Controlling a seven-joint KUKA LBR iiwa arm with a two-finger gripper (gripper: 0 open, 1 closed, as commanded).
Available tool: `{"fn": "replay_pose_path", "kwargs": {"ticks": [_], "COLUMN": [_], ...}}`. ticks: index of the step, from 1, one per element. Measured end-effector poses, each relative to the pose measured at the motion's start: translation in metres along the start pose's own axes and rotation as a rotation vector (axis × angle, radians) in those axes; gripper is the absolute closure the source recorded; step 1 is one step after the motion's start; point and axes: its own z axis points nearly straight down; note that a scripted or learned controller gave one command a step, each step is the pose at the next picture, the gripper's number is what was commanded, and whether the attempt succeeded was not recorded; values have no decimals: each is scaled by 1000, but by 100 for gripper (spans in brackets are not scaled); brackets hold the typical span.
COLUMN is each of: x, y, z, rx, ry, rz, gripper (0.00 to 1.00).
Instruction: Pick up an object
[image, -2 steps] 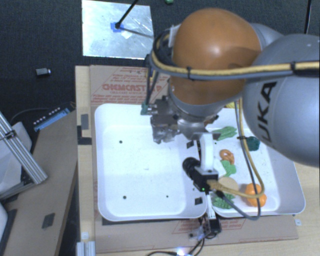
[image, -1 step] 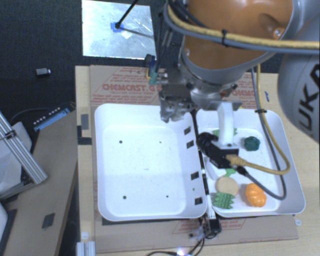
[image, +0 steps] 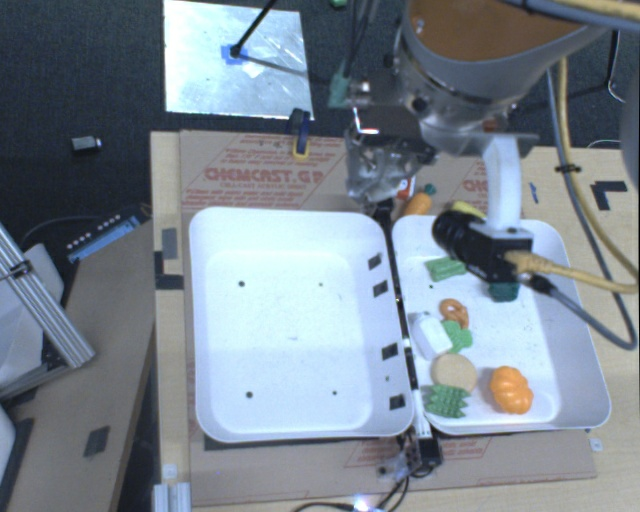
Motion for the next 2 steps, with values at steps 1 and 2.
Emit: {"fn": "replay_pose_path", "kwargs": {"ticks": [1,2], "x": [29,39], "y": [-8,-8], "z": [5,5], "rx": [8,8], "ry": [-2,-2], "rz": [-1,-1], "gripper": [100,100]}}
